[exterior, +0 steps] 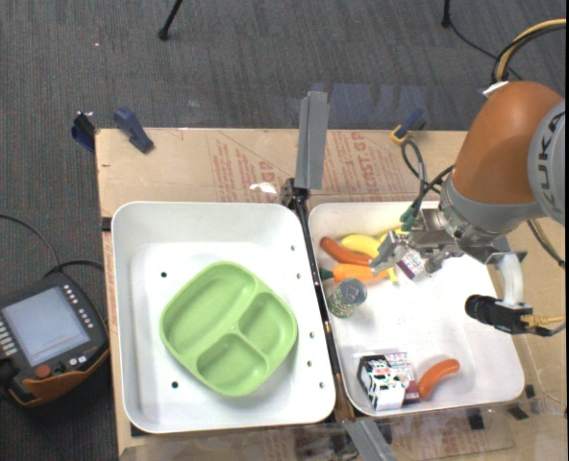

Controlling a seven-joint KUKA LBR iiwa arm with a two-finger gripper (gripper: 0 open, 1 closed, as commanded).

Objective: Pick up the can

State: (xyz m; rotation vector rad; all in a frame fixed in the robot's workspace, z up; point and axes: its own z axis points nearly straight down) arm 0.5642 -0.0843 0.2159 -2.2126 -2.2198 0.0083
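Nearest us, a patterned box (383,379) and sausage (436,374). Our can (346,297) stands at the right bin's (501,353) nine o'clock edge, carrots (354,263) crowding it; whether the gripper's (407,254) fingers are parted, we cannot tell.

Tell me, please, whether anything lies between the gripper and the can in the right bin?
Nothing stands squarely between them. The gripper hovers up and right of the can, but the carrot lies just beside the can on the gripper's side and crowds the approach.
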